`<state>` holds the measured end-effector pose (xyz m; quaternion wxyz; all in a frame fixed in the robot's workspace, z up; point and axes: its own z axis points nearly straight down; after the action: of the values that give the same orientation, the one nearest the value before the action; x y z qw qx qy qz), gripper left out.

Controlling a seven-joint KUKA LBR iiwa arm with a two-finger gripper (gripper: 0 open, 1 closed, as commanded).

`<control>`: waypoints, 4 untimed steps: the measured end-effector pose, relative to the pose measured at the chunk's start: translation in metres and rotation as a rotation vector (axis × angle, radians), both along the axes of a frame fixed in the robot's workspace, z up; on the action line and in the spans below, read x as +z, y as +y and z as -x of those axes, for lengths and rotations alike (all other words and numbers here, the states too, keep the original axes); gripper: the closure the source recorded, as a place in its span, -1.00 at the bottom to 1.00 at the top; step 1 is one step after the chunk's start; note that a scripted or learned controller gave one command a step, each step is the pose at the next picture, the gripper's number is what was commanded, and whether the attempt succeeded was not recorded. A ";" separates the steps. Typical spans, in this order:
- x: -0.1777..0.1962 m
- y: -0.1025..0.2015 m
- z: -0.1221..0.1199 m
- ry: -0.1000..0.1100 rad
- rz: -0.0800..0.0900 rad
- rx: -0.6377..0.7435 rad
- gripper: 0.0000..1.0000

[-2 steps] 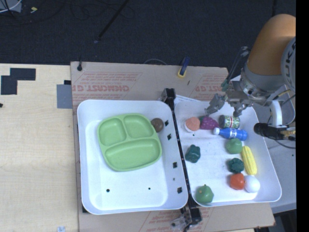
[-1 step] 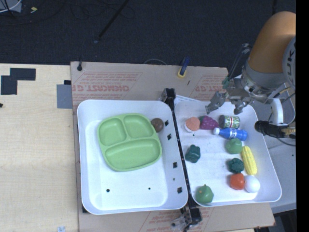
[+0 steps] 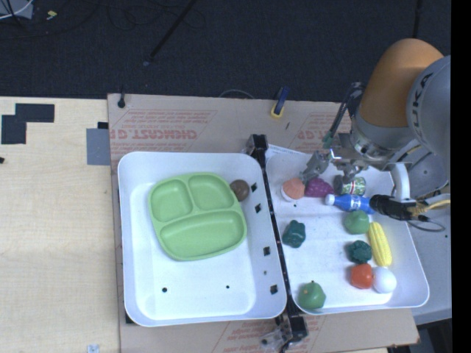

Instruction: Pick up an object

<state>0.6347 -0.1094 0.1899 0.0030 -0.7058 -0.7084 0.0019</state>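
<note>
arm [image 3: 412, 94]: cut off by right edge, base out of frame | purple object [image 3: 319, 189]: partly hidden behind gripper [image 3: 333, 172], kind unclear | gripper fingers: too dark and small to judge | brown item [image 3: 239, 190] at green tray [image 3: 197, 216] rim: too small to identify

Left bin [image 3: 140, 285]: the green divided plate [image 3: 197, 216] fills the upper half; a small brown ball [image 3: 240, 190] sits beside its right edge. The lower floor is open for passage. Right bin [image 3: 412, 293]: items crowd the upper and right portions, including the blue bottle [image 3: 349, 202], corn [image 3: 380, 243] and white ball [image 3: 385, 279]. Centre floor below the dark green pepper [image 3: 294, 234] appears clear, though glare limits certainty.
</note>
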 end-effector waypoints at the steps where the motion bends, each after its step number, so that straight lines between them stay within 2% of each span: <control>1: -0.061 0.006 0.008 0.002 -0.001 -0.002 -1.00; 2: -0.102 0.009 0.007 -0.008 0.000 -0.002 -1.00; 3: -0.092 0.008 0.008 -0.005 0.000 -0.006 1.00; 4: -0.046 0.001 0.014 -0.009 0.002 -0.010 1.00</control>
<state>0.6212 -0.1081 0.1440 -0.0010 -0.7094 -0.7048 -0.0006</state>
